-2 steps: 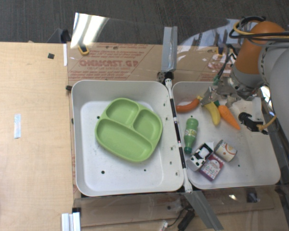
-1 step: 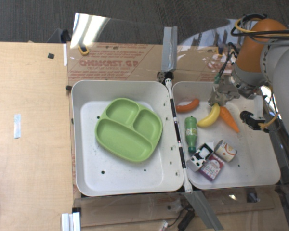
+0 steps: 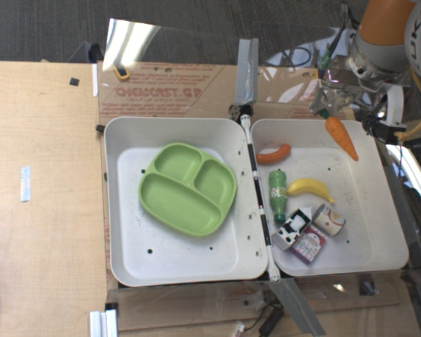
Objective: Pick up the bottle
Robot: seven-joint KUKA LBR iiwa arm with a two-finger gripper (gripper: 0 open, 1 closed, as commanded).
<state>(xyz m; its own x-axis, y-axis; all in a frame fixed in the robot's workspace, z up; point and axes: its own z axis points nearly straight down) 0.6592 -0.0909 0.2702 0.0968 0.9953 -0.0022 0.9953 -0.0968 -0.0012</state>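
Worktop [image 3: 42,188]: light wood, carrying two white bins side by side. Left bin [image 3: 126,251] holds a green divided plate [image 3: 188,188]. Right bin [image 3: 379,237] holds the loose items.

Arm [image 3: 389,12]: enters at the upper right, orange band visible, above the right bin's far corner. The gripper [image 3: 330,104] hangs over the far rim with a carrot [image 3: 342,137] dangling from it, tip slanting down into the bin. The carrot's top appears clamped between the fingers, though cables and glare clutter that spot, so this is a judgement.

Bottle [image 3: 277,195]: green, lying on its side at the right bin's left wall, cap end toward the near side. It is well apart from the gripper. A sausage [image 3: 273,153] lies just beyond it, a banana [image 3: 311,188] just beside it, and a black-and-white box [image 3: 292,229], a small cup [image 3: 329,220] and a purple packet [image 3: 308,245] crowd its near end.

Risks: the gripper seems occupied with the wrong item; the bottle cannot be taken until the carrot is released. The bottle lies tight to the wall, so a finger may strike the rim or divider. It is round and may roll. Neighbours may be caught in the same close.

Obscured: the finger tips, the arm's upper part (cut off), the bottle's label text.
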